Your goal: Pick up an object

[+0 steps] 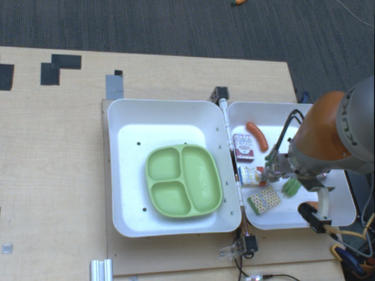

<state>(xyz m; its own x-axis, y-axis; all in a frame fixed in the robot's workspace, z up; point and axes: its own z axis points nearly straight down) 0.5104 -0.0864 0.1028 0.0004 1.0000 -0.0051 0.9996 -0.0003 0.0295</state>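
left bin (117, 174): divided plate (183, 180) | right bin (345, 212): sausage (256, 135), packets (243, 147)

You see a pale wood-toned worktop (58, 174) with dark grey patches. Both bins, left (126, 122) and right (345, 206), are white. The divided plate (184, 180) is light green. In the right bin, note an orange-red sausage (256, 135), a red-and-white packet (242, 146), a green-speckled pouch (264, 199) and a bright green item (290, 187). The arm (337, 130) is grey with an orange band. The floor (146, 13) is dark grey, with a small orange piece (240, 0) on it.

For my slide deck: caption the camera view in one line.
Grey arm reaches over the right bin of small items; a green divided plate lies in the left bin.
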